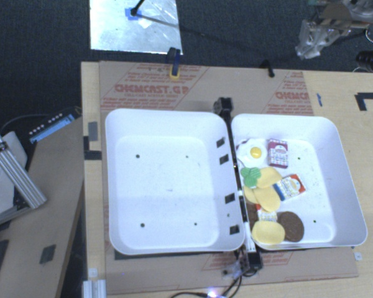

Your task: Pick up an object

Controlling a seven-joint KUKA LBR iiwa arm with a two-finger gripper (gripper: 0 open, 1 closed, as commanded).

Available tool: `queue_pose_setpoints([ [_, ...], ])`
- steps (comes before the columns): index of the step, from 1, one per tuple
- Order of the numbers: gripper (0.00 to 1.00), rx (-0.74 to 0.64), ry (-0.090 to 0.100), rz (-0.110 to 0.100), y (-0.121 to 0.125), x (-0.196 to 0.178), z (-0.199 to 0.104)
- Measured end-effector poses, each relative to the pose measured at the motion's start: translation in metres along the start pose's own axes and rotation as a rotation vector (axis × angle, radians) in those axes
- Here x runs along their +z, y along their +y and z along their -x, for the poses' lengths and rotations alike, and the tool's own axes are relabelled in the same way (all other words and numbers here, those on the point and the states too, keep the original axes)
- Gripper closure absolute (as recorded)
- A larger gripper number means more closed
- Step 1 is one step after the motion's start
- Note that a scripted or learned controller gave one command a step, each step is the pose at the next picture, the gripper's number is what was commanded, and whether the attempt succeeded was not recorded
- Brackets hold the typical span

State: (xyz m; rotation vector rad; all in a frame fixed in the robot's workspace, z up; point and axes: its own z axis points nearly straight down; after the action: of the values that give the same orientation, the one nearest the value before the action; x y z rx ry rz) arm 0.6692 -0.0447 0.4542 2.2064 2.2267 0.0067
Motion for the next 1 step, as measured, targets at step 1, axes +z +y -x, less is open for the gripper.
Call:
queue_pose_setpoints([
  [1,1.00,0.002,0.002,0.000,0.0001,-0.0538,-0.0329],
])
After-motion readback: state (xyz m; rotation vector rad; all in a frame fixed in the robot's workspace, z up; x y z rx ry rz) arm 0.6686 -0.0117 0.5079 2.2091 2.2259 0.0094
